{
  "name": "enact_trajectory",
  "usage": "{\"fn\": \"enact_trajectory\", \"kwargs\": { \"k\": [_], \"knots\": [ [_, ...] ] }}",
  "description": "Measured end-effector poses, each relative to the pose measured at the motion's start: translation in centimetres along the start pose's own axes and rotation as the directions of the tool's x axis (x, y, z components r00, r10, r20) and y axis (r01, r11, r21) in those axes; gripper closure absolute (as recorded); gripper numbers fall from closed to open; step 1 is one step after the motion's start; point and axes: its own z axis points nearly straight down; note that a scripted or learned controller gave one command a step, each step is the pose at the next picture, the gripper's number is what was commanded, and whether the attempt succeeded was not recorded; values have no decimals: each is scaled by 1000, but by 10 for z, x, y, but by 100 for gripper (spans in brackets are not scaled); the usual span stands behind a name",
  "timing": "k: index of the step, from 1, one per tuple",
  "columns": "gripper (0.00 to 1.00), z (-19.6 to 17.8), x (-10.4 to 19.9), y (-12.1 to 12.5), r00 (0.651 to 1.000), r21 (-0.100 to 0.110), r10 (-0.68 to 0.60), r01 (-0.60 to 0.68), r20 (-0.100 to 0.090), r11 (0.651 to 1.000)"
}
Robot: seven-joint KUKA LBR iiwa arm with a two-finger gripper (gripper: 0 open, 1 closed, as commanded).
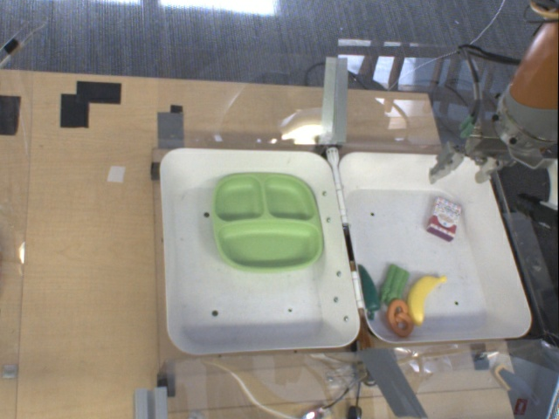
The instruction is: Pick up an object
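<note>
Hovering over the far right corner of the right bin, the gripper is seen with its two fingers spread apart and nothing between them. Just below it a small carton lies flat, white with a red lower half. Near the front rim a yellow banana, a green vegetable and an orange piece are clustered. A green divided plate rests in the left bin.

No text, number or brand can be read anywhere. The small red-and-white carton, lying in the right bin up and to the right of the banana, carries printing too blurred to make out.
</note>
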Motion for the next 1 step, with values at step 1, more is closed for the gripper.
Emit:
{"fn": "enact_trajectory", "kwargs": {
  "k": [1],
  "knots": [
    [0, 94, -40, -23, 998, 1, -61, 61, 0, 998]
  ]
}}
